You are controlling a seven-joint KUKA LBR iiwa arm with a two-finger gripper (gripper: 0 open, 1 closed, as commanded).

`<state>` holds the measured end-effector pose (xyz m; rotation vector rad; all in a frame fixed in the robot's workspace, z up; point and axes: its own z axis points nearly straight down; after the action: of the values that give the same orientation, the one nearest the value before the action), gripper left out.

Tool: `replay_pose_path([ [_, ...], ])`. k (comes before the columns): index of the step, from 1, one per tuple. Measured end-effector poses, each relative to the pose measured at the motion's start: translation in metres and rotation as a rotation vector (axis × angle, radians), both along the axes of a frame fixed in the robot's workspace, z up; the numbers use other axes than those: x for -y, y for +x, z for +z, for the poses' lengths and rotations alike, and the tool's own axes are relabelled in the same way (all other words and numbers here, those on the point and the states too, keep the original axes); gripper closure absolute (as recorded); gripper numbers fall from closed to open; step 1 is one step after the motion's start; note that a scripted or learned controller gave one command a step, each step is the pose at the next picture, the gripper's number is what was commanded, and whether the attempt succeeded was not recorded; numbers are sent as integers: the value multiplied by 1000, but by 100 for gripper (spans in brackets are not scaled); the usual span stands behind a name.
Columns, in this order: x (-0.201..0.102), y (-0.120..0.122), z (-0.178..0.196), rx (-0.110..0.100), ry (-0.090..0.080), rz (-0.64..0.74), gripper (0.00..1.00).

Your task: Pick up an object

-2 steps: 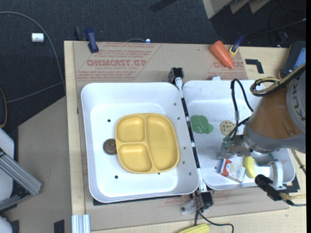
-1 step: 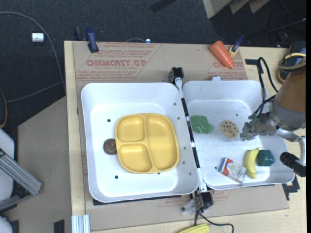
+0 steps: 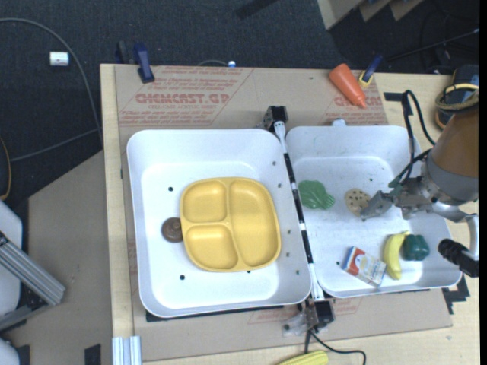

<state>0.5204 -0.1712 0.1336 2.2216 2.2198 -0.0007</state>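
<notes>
In the right bin [image 3: 335, 139] lie a green leafy toy [image 3: 315, 195], a small tan round cookie [image 3: 354, 199], a yellow banana [image 3: 393, 255], a dark green piece [image 3: 416, 247] touching the banana, and a red, white and blue packet [image 3: 361, 265]. My gripper [image 3: 377, 203] hangs low over the middle of this bin, just right of the cookie and above the banana. Nothing shows in its grasp. The arm's orange band [image 3: 461, 149] sits at the right edge of the view.
The left bin [image 3: 152, 158] holds a yellow divided plate [image 3: 229, 223] and a brown round piece [image 3: 172, 230] tucked against the plate's left edge. An orange carrot toy [image 3: 348, 86] lies on the bench behind the right bin. Cables run beside the arm.
</notes>
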Motion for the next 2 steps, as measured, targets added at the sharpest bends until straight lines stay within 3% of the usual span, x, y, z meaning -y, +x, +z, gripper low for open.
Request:
replay_pose_path([
  [1,16,-22,-49,-1,1,0,0],
  [2,1,41,-49,1,1,2,0],
])
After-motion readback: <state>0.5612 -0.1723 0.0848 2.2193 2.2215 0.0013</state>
